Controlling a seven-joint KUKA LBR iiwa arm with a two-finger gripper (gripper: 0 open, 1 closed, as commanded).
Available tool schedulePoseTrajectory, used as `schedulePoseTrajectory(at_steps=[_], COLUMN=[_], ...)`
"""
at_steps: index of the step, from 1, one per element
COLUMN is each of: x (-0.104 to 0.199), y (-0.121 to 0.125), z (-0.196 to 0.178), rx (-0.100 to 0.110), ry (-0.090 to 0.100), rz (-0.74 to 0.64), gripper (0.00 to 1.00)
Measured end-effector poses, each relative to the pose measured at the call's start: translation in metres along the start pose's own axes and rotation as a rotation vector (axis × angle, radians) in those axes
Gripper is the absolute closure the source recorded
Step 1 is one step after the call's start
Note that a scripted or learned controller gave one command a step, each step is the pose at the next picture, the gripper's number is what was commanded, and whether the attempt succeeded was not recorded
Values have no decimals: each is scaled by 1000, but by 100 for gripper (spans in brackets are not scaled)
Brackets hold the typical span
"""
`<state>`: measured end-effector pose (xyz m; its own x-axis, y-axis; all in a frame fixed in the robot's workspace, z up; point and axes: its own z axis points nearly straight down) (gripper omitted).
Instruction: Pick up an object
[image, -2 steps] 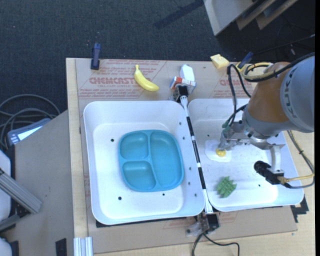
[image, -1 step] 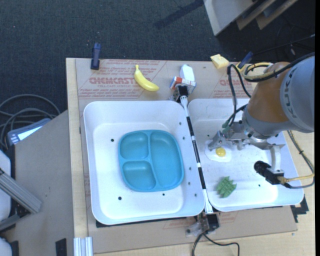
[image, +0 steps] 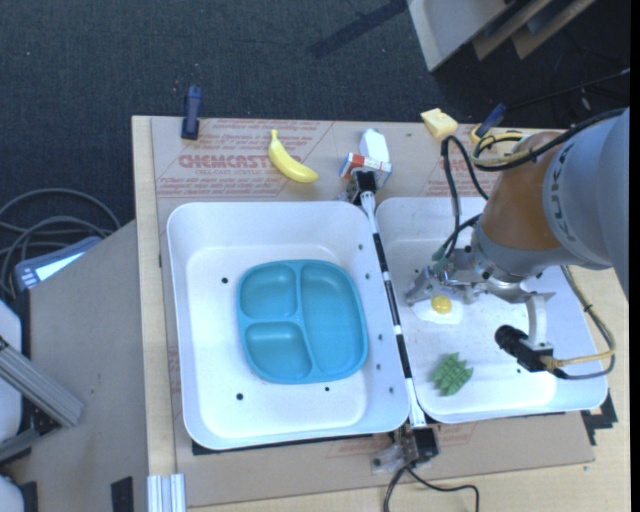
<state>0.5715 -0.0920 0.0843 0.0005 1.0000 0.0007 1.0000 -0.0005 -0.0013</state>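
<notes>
Presently the arm (image: 560, 200) reaches into the right bin (image: 560, 395), with the jaws low over a fried-egg toy (image: 440, 307) that lies near the bin's left wall. The gripper (image: 445, 285) is seen from above and partly masked by the wrist; whether the jaws stand wide or narrow cannot be told, and nothing is visibly held between them.

Procedure for the step in hand, as a judgement:
1. Centre the jaws on the egg toy before closing. It looks flat, so the grasp probably needs to reach almost to the bin floor.
2. Keep clear of the divider (image: 385, 290) between the bins, which runs just beside the target.
3. Lift straight up and confirm the object rides with the jaws; a thin, flat item may slip out.
4. If the egg proves too flat, the green leafy toy (image: 452, 372), nearer the front of the same bin, appears bulkier and stands well apart from the walls.

Inventory by count:
- White bins: two.
- Blue divided plate (image: 300, 320): one, in the left bin (image: 200, 260).
- Objects in the right bin: two, egg and green toy.
- Banana (image: 290, 160): one, on the desk (image: 230, 150) behind the bins.
</notes>
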Motion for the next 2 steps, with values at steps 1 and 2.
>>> schedulePoseTrajectory(at_steps=[1,2], x=[-1,-1], y=[1,1], z=[-12,-11], rx=[-5,-4], ry=[-2,-2], rz=[1,1], gripper=[100,0])
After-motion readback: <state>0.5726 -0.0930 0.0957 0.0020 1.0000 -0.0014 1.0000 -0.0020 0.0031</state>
